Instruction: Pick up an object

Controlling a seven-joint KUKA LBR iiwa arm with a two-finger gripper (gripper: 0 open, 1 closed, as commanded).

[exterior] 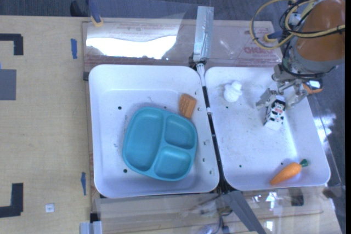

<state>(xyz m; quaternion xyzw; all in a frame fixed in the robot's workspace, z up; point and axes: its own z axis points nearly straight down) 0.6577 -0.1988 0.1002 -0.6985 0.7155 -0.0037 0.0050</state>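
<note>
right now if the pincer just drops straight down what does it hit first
Most likely the small black-and-white toy lying in the right bin, just under the pincer. Depth is hard to judge from this slanted view.

The only lettering, faint reddish print on the clear panel (pixel 249 47) at the far right, is too blurred to read.

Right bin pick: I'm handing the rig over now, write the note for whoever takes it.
Gripper: over the right bin's far right side, directly above the small black-and-white toy; a grasp isn't confirmed.
Also in the right bin: white lump at far left, toy carrot at near right.
Left bin: blue divided plate, tan block at its far edge.
Done: nothing visibly lifted.
Left: grasp and lift one object.
</note>
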